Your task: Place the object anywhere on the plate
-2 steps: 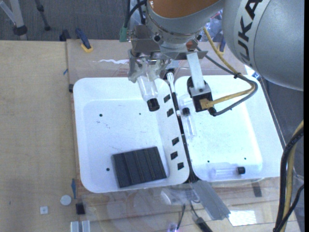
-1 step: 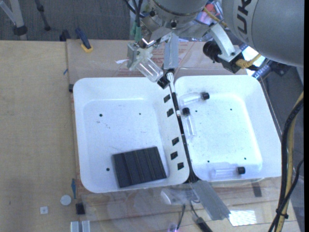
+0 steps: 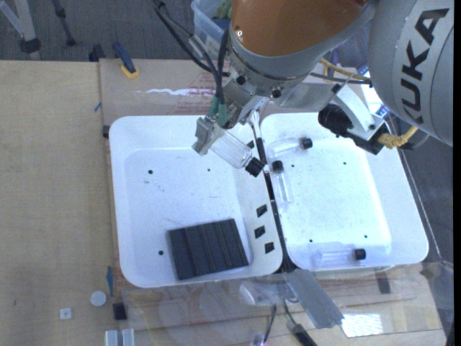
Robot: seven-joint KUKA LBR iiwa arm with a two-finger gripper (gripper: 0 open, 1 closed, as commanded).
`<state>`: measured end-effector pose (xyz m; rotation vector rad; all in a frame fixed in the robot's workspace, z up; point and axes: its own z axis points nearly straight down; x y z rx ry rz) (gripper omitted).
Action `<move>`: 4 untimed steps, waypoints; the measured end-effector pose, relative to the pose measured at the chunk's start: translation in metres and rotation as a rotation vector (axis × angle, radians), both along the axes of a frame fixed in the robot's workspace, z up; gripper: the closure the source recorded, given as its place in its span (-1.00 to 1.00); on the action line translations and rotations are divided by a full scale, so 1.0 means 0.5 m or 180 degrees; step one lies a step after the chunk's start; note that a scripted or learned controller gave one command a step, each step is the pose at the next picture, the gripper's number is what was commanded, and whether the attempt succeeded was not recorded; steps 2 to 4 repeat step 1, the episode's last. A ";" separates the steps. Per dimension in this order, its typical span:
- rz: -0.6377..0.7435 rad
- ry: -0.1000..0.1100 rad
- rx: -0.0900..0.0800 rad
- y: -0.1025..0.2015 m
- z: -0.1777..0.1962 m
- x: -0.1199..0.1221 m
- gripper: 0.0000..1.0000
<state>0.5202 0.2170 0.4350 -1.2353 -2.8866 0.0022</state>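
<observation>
Your gripper [image 3: 216,137] is hanging over the upper right part of the left bin [image 3: 137,150], and you can see a clear plastic bottle with a black cap [image 3: 236,153] pinched between its fingers [image 3: 204,135]. The bottle sits tilted, cap end pointing down toward the divider between the bins.

The plate [image 3: 207,248] you're after looks like the dark ribbed slab lying flat in the lower part of that same left bin, well apart from the bottle and below it in your view.

Over in the right bin [image 3: 338,193] you've got more clear bottles with black caps: one near the top [image 3: 288,146], one right by the divider [image 3: 279,182], and one along the lower edge [image 3: 338,254].
</observation>
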 end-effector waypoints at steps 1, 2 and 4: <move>0.0460 0.0000 0.0000 0.002 0.000 -0.082 1.00; 0.0460 0.0000 0.0000 0.002 0.000 -0.082 1.00; 0.0460 0.0000 0.0000 0.002 0.000 -0.082 1.00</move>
